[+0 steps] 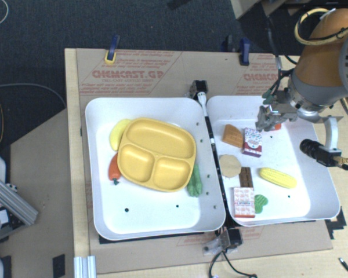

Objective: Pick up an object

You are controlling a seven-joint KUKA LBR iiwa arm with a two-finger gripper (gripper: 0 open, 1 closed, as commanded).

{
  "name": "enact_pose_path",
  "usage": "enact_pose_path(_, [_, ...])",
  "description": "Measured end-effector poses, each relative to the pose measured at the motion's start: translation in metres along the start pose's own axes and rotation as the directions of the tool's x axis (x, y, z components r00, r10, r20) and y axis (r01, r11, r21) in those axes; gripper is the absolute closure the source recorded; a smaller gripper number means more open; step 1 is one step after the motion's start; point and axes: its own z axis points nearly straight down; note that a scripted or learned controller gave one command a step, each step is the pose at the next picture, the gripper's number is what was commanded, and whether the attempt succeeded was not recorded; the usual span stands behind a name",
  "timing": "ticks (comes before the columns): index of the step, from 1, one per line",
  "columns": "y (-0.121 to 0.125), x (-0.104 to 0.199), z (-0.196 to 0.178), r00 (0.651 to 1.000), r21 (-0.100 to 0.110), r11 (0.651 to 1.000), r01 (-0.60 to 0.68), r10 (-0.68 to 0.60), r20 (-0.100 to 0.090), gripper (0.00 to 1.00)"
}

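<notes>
Arm in from right, orange band up top, hand [269,120] pointing down.

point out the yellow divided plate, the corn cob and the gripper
yellow divided plate [156,154], camera view, middle of the plate, where its dividers meet
corn cob [278,178], camera view, middle of the cob
gripper [269,123], camera view, between its fingertips

Two white bins sit side by side on the bench. The left bin [98,155] holds a yellow divided tray [155,153], with a yellow piece [118,133] and an orange-red piece [113,168] tucked at its left edge and something green [195,182] at its right. In the right bin [313,196] lie a brown waffle [233,136], a small red-and-white carton [253,142], a pale round biscuit [229,165], a corn cob [278,178] and another red-and-white packet [243,201]. The gripper [268,122] hangs just above the small carton's upper right.
</notes>
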Motion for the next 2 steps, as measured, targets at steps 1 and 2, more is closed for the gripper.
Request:
enact_pose_path(1, [0.001,0.0,-0.018,1.0,0.002,1.0,-0.001,0.001,0.0,1.0])
enact_pose_path(2, [0.051,0.027,-0.009,1.0,0.002,1.0,0.003,-0.003,-0.001,1.0])
